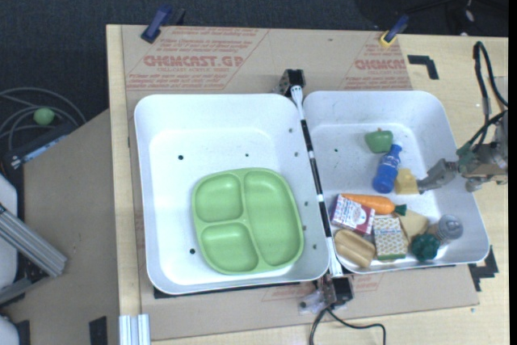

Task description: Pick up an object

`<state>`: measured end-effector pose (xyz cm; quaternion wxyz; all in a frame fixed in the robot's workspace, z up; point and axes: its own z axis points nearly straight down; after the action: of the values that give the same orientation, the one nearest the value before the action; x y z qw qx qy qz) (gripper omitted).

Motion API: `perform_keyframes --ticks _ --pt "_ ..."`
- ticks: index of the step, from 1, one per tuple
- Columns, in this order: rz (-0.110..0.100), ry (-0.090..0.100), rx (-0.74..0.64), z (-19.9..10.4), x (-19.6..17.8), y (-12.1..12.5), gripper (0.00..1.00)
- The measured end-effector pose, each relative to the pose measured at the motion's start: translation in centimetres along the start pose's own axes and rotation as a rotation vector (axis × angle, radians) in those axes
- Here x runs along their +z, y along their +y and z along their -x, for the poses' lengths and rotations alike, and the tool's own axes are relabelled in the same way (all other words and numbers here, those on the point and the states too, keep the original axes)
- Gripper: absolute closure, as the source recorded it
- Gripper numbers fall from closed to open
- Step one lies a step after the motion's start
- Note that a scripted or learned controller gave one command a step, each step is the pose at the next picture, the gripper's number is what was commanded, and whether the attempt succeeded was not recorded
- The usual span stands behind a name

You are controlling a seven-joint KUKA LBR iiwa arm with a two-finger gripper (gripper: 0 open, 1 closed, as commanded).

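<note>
The gripper (443, 171), whose grip I cannot tell, hangs at the right bin's (339, 111) right edge, seemingly just right of the yellow block (406, 183).

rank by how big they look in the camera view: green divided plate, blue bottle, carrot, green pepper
1. green divided plate, by far the largest
2. carrot and blue bottle, which look too alike to rank
3. green pepper, the smallest

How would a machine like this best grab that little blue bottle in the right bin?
Probably across the blue bottle at its wide body, coming straight down from above. It lies tilted with bare bin floor on its left side, while a yellow block crowds its lower right.
</note>
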<state>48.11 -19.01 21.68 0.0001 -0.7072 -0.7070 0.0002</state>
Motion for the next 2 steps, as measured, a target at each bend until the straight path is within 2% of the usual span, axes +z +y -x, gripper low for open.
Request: perform_keyframes --ticks 1,2 --pt "0.001 0.000 -0.002 -1.0 8.2 11.0 0.00" --pt "0.002 0.000 -0.002 -5.8 13.2 9.3 0.00"
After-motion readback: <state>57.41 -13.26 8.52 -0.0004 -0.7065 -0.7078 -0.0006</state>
